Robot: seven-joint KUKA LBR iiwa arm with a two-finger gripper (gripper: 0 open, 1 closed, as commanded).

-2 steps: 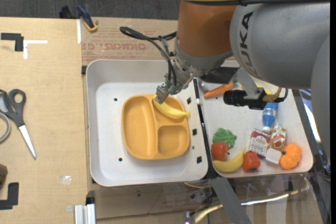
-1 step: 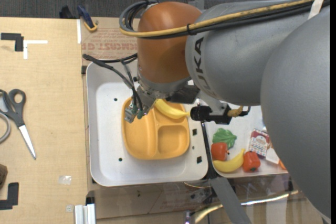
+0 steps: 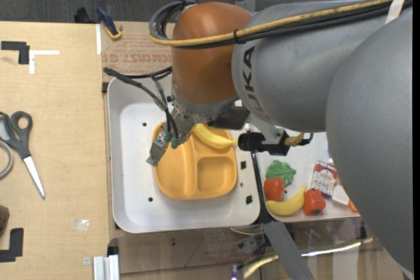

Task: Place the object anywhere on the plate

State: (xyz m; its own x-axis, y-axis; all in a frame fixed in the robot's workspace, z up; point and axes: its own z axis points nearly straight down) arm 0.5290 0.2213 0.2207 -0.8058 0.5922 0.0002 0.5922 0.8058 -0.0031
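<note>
Two bananas (image 3: 211, 136) (image 3: 287, 204), one yellow plate (image 3: 197, 175), two white bins (image 3: 131, 206).

The arm (image 3: 328, 69) consists of large, smooth, rounded housings in matt light grey. A glossy orange band (image 3: 207, 52), dome-shaped from above, sits above the wrist. Part of a dark "KUKA" logotype (image 3: 248, 72) is printed on the grey link next to the orange section. A yellow-and-black cable (image 3: 308, 13) runs along the upper surface of the grey link and across the orange band. A bundle of black cables (image 3: 164, 20) loops beside the band, and thinner black leads (image 3: 147, 85) run down to the wrist. The wrist flange (image 3: 197, 115) is grey metal. A small black fitting (image 3: 256, 141) with a yellowish connector projects below the link.
</note>
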